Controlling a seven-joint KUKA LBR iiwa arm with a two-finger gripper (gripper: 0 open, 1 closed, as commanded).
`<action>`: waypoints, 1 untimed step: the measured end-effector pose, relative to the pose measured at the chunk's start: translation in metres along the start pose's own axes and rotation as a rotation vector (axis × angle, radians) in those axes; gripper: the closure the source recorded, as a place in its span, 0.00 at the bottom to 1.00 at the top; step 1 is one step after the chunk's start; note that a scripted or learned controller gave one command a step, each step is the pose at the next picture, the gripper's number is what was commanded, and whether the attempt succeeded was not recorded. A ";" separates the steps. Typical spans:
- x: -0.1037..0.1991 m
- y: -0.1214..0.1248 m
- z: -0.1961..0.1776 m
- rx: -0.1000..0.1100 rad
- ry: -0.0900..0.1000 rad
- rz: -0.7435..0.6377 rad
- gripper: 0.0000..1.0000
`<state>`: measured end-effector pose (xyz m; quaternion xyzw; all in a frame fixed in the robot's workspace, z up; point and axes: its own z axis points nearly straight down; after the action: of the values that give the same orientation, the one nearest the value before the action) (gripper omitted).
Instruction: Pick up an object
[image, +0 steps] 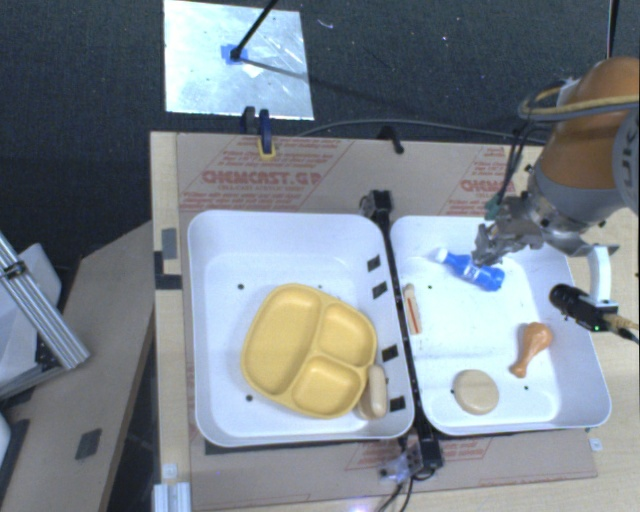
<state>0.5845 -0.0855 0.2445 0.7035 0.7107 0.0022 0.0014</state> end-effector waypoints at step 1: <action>0.052 0.016 -0.006 0.000 0.000 0.000 1.00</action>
<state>0.6003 -0.0335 0.2507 0.7036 0.7106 0.0022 0.0011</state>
